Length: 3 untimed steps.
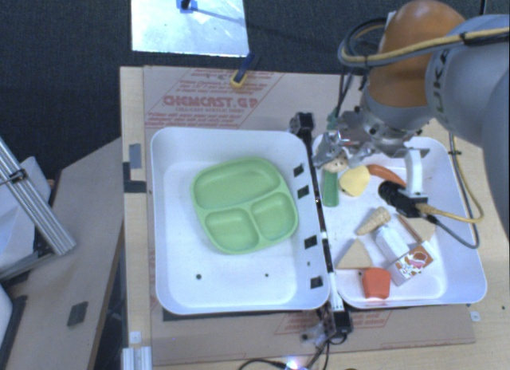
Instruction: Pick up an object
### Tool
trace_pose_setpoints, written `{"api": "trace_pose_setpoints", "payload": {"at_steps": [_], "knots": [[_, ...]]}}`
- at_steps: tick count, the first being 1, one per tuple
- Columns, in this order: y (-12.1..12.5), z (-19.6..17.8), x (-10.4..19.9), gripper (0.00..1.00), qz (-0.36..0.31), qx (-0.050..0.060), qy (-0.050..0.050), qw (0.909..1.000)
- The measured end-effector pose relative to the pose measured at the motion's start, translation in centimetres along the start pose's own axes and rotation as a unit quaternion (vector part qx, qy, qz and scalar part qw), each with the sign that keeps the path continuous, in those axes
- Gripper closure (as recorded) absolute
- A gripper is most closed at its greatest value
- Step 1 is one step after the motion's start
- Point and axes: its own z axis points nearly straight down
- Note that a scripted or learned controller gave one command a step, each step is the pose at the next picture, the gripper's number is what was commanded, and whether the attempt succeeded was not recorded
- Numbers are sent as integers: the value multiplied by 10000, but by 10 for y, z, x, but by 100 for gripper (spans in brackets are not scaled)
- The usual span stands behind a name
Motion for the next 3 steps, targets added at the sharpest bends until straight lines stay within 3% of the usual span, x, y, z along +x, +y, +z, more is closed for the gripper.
{"api": "trace_pose_setpoints", "payload": {"at_steps": [2, 3], "knots": [[-55, 1, 91, 100, 2, 17, -5, 10000], [-49, 15, 97, 100, 16, 10, -15, 10000]]}}
